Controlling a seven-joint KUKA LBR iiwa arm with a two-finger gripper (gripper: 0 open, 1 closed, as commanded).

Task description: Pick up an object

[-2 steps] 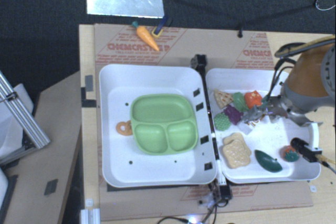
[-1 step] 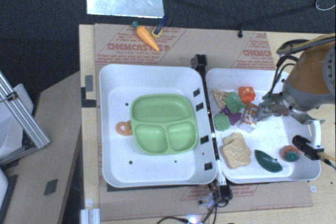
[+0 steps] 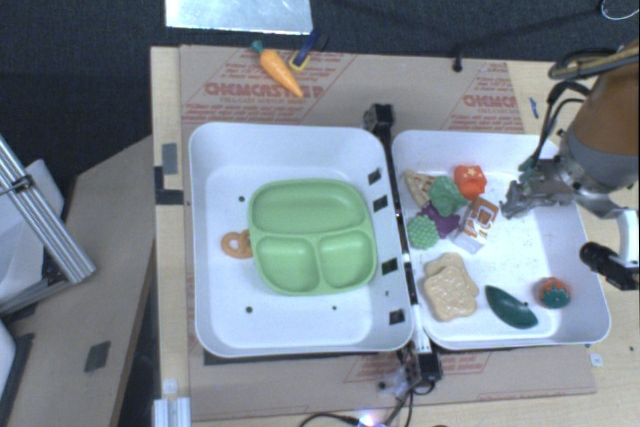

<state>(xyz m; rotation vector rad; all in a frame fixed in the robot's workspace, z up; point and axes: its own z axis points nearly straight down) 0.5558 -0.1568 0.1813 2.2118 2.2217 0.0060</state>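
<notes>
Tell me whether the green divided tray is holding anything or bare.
Bare. The green tray in the left bin shows all three compartments empty; the pretzel lies beside it.

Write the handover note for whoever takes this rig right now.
Gripper: low over the right bin, near its far right side, nothing seen between its fingers.
Right bin holds the toys: red piece, green and purple cluster, small box, tan bread slice, dark green piece, small orange-green piece.
Left bin: green divided plate, pretzel.
Done: nothing picked up.
Left: grasp and lift one object.
</notes>
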